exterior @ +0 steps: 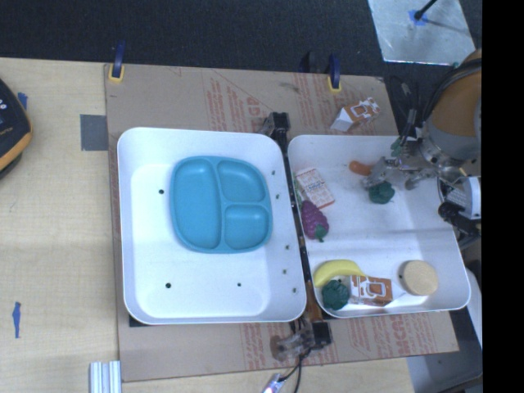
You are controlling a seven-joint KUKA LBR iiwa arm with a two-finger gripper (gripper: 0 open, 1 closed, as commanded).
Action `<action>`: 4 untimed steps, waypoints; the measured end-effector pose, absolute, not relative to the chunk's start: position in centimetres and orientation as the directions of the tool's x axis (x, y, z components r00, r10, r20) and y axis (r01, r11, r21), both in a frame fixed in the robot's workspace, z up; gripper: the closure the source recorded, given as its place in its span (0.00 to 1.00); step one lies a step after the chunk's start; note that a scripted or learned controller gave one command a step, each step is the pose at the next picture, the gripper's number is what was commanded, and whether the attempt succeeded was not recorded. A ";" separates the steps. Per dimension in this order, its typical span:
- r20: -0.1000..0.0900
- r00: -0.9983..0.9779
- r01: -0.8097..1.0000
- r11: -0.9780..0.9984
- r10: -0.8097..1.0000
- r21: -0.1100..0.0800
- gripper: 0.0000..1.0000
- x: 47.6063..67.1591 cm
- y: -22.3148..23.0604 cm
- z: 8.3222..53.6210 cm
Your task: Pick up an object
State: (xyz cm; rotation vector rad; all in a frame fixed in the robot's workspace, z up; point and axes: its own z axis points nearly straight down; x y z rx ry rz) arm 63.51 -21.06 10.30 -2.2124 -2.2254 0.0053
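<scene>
The end effector [391, 173] hovers over a dark green lumpy object [380, 192], beside a small orange carrot-shaped piece [359, 168] lying left-right; its state is unclear.

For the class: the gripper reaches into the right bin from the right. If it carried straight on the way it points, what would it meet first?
Probably the dark green object, lying just below and left of the gripper. The small orange piece lies close beside it, and depth is unclear from this slanted view.

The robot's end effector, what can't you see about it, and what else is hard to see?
- End effector: small and blurry, so open or shut is unclear.
- Arm: cut off at the right.
- Green toy: too small to name.
- Carton: partly behind the banana and a green ball.
</scene>
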 end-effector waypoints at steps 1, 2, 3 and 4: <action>-0.001 -0.009 1.000 0.009 1.000 -0.003 1.00 63.6 -21.1 11.5; -0.001 -0.010 1.000 0.010 1.000 -0.003 0.00 63.6 -21.1 11.5; 0.000 -0.004 1.000 0.004 1.000 -0.004 0.00 56.9 -17.0 9.2; -0.002 -0.007 1.000 0.007 1.000 -0.006 1.00 56.9 -17.1 10.2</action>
